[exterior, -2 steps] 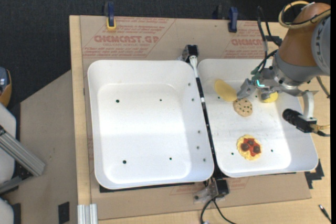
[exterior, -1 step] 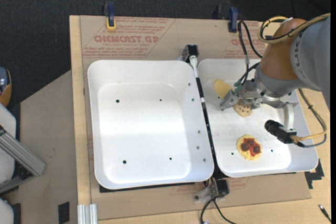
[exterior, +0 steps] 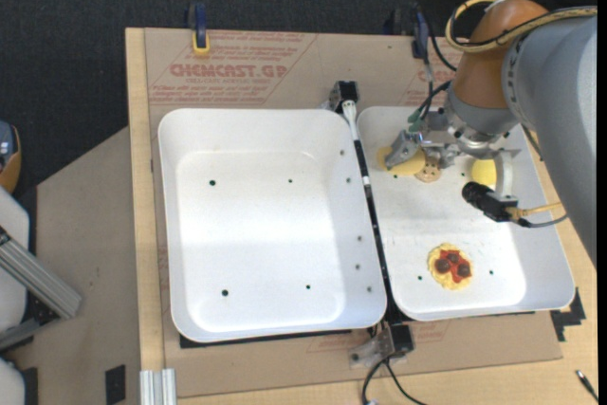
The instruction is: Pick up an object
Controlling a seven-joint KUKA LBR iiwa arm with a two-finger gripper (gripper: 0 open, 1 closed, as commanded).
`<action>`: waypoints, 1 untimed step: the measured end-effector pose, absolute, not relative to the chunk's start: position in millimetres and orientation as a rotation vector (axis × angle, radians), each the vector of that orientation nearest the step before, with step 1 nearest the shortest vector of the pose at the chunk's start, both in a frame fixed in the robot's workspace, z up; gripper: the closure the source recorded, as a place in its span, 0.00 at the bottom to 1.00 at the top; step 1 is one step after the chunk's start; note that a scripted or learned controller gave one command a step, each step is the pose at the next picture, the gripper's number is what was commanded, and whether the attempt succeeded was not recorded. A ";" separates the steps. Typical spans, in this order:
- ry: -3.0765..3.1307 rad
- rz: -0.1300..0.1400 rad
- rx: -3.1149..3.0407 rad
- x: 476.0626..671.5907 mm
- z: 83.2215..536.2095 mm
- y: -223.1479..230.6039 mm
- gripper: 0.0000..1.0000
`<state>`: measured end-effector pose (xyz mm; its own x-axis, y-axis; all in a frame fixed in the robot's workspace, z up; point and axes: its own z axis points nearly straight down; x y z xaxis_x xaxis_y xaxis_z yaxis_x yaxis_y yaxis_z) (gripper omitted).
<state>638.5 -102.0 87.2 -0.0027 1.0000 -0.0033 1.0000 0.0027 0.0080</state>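
Nearest you, in the right bin [exterior: 541, 285], you'll see a small round yellow item w/ dark red spots [exterior: 451, 266] lying on the floor, well apart from the arm. Further back, the gripper [exterior: 424, 154] sits low over the far end of that bin, right at a pale yellow piece [exterior: 410, 166] w/ a 2nd yellow object [exterior: 484, 173] just beside the wrist; jaw state can't be read from this angle. The left bin [exterior: 190, 232] lies alongside.
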 end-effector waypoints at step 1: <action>2.213 0.008 2.210 639.0 102.1 -104.1 1.00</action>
